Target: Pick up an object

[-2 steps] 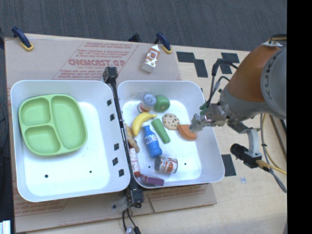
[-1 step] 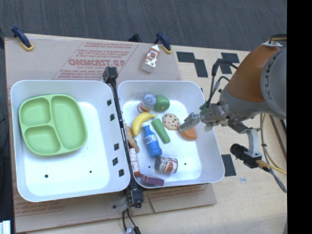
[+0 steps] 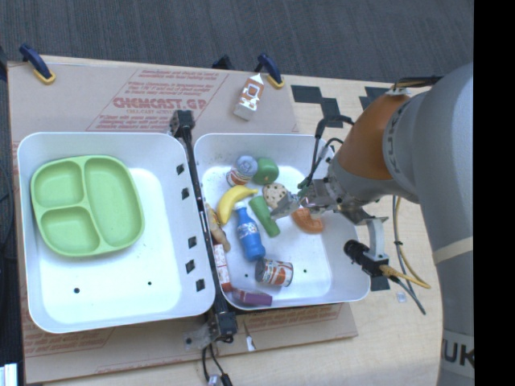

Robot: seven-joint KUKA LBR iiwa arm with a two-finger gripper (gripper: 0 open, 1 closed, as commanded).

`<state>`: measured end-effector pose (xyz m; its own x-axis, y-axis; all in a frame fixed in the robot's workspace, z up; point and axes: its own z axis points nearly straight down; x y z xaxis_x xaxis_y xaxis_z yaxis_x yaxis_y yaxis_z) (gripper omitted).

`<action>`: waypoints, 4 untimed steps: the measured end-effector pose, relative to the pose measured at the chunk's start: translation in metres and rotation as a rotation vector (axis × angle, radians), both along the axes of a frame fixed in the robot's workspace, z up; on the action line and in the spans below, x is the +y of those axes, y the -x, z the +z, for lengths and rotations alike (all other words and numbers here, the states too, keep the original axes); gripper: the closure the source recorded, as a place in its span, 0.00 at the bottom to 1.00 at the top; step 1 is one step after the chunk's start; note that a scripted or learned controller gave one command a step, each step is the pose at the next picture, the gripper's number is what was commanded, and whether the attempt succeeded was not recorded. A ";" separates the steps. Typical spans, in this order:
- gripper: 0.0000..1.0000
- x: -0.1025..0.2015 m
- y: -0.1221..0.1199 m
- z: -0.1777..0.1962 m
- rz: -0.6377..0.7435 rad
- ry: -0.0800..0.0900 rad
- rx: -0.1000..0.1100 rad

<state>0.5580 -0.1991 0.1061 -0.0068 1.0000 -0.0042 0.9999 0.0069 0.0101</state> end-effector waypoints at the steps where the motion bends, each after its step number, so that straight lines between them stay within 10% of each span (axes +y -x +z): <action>1: 1.00 -0.001 0.000 0.011 0.002 0.003 -0.001; 3: 1.00 -0.001 -0.001 0.031 0.010 0.001 0.000; 4: 0.00 -0.001 -0.001 0.031 0.010 0.002 0.000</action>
<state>0.5590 -0.1996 0.1370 -0.0169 0.9998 -0.0058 0.9998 0.0169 0.0102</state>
